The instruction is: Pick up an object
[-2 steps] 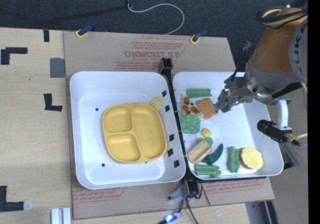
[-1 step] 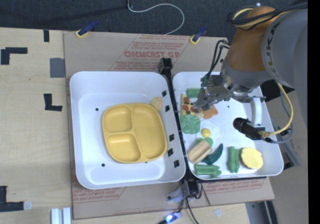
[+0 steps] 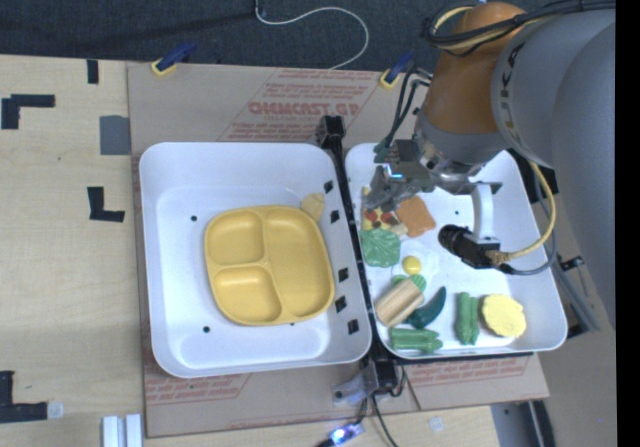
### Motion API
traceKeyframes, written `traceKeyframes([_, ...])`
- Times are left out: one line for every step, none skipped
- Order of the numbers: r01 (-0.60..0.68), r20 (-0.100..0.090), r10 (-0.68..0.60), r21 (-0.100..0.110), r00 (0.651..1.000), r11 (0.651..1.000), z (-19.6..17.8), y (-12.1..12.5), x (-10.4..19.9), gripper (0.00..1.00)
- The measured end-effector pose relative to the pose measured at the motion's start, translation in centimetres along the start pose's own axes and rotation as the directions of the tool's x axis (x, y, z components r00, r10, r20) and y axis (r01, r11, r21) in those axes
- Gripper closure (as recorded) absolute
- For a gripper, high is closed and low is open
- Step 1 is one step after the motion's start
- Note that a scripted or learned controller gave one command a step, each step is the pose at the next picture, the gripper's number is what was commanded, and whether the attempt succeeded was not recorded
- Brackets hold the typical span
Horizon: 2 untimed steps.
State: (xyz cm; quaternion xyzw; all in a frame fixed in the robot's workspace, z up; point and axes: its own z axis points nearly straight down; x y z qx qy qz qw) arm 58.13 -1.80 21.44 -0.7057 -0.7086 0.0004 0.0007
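Note:
My gripper [image 3: 384,193] hangs low over the far left part of the right bin [image 3: 530,335], close to the wall between the bins. Right below it lie a small red and yellow piece [image 3: 378,220], an orange-brown slab [image 3: 416,216] and a green leafy piece [image 3: 381,249]. Nearer the front of that bin are a small yellow ball [image 3: 412,264], a tan bun [image 3: 398,301], a dark teal pepper [image 3: 431,308], green bean pods [image 3: 414,339], a green pickle [image 3: 466,319] and a yellow round slice [image 3: 502,316]. Nothing visibly sits in the gripper.
The left bin [image 3: 165,235] holds a yellow divided plate [image 3: 268,263] and a small pale piece [image 3: 314,205] by its right wall. The grey arm with its orange band [image 3: 470,65] covers the right bin's far side. Cardboard and a white cable [image 3: 310,20] lie behind the bins.

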Motion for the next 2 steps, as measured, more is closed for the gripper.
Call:
traceKeyframes([-0.002, 0.0, 0.002, 0.001, 1.0, 1.0, -1.19, -1.14, 0.68, 1.0])
traceKeyframes([-0.002, 0.0, 0.002, -0.001, 1.0, 1.0, -1.95, -0.18, -0.21, 1.0])
